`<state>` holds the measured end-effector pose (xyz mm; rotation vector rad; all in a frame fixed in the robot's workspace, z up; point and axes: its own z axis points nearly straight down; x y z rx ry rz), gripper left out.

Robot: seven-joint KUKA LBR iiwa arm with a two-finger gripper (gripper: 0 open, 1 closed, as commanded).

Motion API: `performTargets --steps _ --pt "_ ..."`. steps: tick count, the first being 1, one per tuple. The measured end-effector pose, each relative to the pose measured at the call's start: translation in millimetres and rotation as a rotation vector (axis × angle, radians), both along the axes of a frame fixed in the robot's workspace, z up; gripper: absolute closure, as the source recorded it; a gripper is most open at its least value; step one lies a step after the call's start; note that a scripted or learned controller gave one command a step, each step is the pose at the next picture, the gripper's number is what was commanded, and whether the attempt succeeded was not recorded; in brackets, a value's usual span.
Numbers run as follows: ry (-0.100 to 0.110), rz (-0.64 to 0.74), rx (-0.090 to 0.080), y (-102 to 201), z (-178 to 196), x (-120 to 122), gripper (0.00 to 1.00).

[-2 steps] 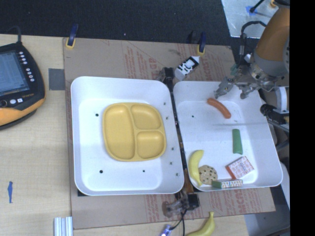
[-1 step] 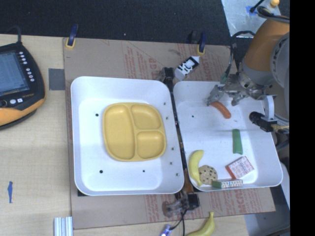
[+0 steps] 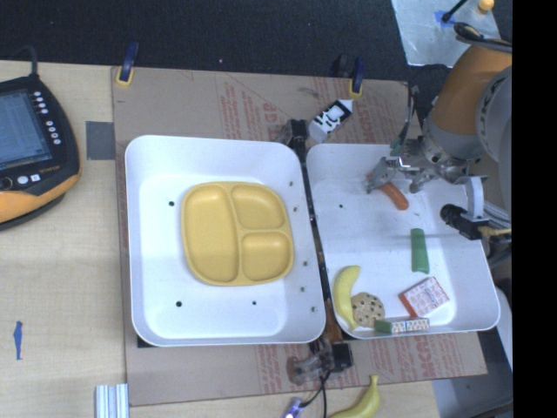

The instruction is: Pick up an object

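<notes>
Tool low over the hot dog in the right bin, nothing lifted yet.

The tool (image 3: 399, 178) sits at the far side of the right bin (image 3: 474, 320), its fingers spread apart and straddling the upper end of the small orange hot dog (image 3: 397, 198), which lies flat on the bin floor; I can't tell whether they touch it. The likely failure is a glancing close: the hot dog is round and slick-looking, lies at a slant to the tool, and could squirt out or roll aside. The arm (image 3: 466, 85) reaches in from the right, wrist bent downward. The green stick (image 3: 419, 251), card (image 3: 425, 297), banana (image 3: 345, 293) and cookie (image 3: 366, 307) lie well apart toward the near edge. The yellow tray (image 3: 237, 232) fills the left bin (image 3: 148, 312).
</notes>
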<state>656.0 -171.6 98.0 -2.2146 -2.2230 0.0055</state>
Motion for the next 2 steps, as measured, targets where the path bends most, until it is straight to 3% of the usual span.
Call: performTargets --steps 1,2 --pt "0.002 0.003 0.000 -0.1 10.6 0.1 1.00" --pt "-0.001 0.002 0.000 75.4 44.8 -12.9 1.00"
